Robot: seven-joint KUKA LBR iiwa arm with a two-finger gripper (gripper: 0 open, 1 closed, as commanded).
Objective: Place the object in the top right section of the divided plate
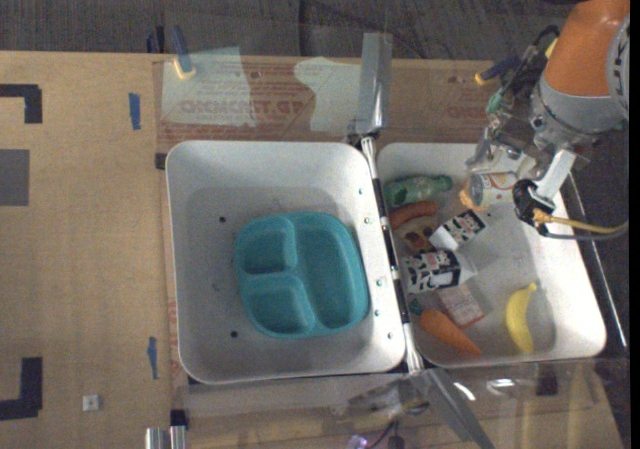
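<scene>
A teal divided plate (300, 272) lies in the left bin (200, 197), with two small sections on its left side and one long section on its right. My gripper (489, 171) hangs over the far part of the right bin (585, 322), well to the right of the plate. A small round orange-and-white thing (476, 189) shows just under the gripper; whether it is held is unclear. Right below and to the left of the gripper lie a green bottle (420, 184) and a reddish sausage (412, 214).
The right bin also holds a small black-and-white carton (459, 228), a cow-print carton (433, 270), a carrot (450, 332), a banana (519, 317) and a flat packet (462, 304). A metal divider (372, 97) runs between the bins. A yellow cable (575, 227) loops off the wrist.
</scene>
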